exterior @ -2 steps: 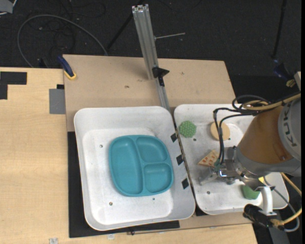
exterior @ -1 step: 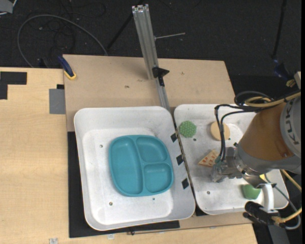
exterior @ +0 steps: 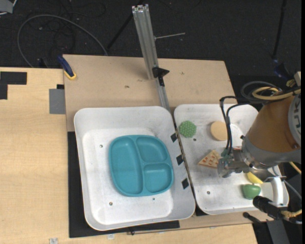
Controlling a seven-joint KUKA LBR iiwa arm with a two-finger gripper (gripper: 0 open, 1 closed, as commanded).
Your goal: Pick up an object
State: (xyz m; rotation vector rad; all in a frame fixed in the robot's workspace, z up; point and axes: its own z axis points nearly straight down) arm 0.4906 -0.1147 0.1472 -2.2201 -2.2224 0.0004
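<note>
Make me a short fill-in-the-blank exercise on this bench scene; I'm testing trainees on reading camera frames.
1. The teal divided tray lies in the ____ bin.
2. The green ball rests in the right bin, near its ____ edge.
3. The gripper hangs just right of the ____ slice.
4. The tan round piece lies to the ____ of the green ball.

Missing words: left; left; pizza; right

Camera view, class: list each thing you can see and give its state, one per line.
Teal divided tray: flat in left bin, compartments bare.
Green ball: resting in right bin.
Tan round piece: resting, apart from the others.
Pizza slice: lying flat beside the gripper.
Green piece: resting near the arm.
</note>
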